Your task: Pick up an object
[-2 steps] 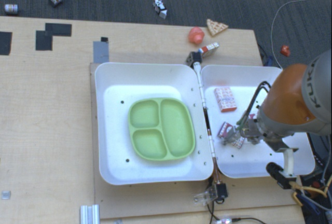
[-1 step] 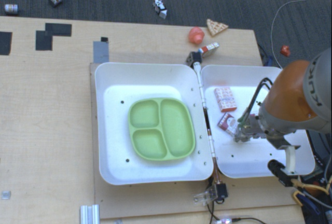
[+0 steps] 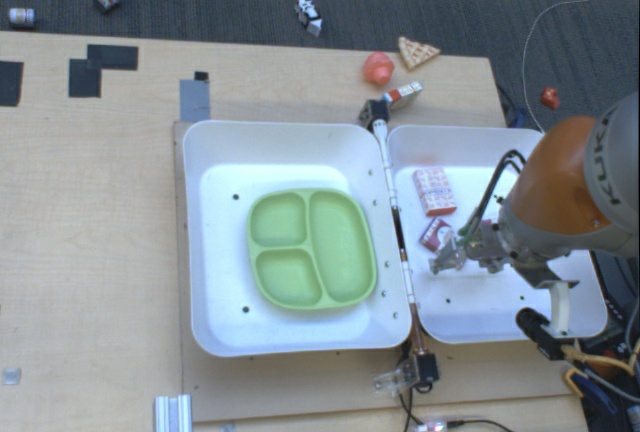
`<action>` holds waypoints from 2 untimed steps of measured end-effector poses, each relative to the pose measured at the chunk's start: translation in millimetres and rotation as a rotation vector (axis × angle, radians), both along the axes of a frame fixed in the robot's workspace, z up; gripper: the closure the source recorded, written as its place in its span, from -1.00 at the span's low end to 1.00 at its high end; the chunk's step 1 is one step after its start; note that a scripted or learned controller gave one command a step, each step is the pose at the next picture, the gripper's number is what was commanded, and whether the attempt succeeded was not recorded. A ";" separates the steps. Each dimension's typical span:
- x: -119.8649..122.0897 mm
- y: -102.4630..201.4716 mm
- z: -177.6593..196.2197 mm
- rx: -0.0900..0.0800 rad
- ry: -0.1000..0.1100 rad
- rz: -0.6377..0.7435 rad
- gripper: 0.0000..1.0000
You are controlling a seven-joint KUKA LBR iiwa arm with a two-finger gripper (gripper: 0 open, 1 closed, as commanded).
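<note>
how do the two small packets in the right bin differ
The pale pink packet lies flat and apart from the hand, further from it; the darker red packet sits right beside the hand. The pink one looks larger and lighter, the red one smaller and crumpled. Both lie in the right bin.

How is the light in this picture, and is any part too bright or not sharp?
Camera view: the light is bright and even, and the white floors of the left bin and right bin glare nearly to blank; the green tray stays clear; the gripper looks slightly soft, and small things on the dark carpet are too blurred to identify.
</note>
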State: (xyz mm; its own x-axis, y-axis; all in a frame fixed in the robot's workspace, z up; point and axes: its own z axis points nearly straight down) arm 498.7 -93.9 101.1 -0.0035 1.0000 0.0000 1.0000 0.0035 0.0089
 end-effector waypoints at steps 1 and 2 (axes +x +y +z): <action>-8.9 2.6 -13.8 -0.002 -0.002 -0.003 -1.00; -8.9 9.2 -13.8 -0.005 -0.004 -0.003 -1.00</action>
